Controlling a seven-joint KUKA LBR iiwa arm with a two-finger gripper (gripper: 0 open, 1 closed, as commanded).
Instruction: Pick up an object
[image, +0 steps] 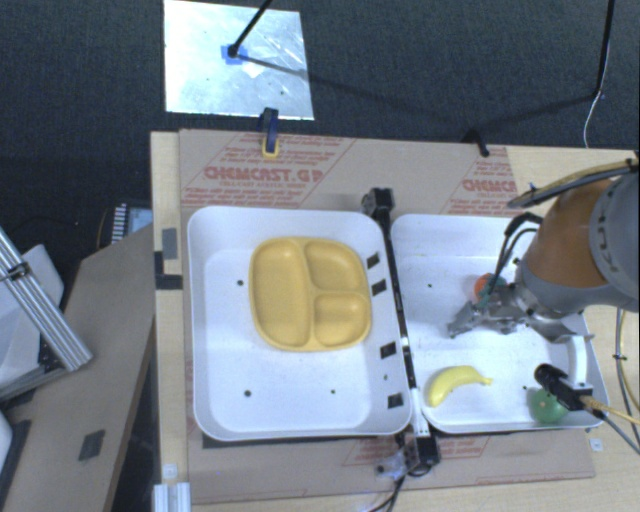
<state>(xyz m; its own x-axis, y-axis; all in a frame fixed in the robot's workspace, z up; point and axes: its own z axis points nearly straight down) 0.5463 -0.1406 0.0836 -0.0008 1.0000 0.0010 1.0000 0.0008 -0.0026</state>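
Bench surface: brown board printed with red lettering, carrying two shallow white bins side by side; a black divider strip runs between them and serves as the reference landmark below.
Left bin: lies directly left of the divider strip. It holds one yellow compartment tray, three sections, sitting flat near the bin's middle, clear of the walls and a little apart from the strip.
Right bin: lies directly right of the divider strip. Contents are three items, listed outward from the strip.
Banana: yellow, lying flat on the bin floor just right of the strip, toward the near wall.
Orange object: small, partly hidden by the gripper, farther right of the strip at mid-depth; type cannot be determined.
Green object: rounded, in the near corner farthest from the strip, with a dark fitting partly over it.
Gripper: low over the right bin floor, right of the strip, beyond the banana and not touching it. Finger spread cannot be determined from this angle; nothing is visibly held.
Arm: grey with orange band, over the far side of the right bin from the strip.
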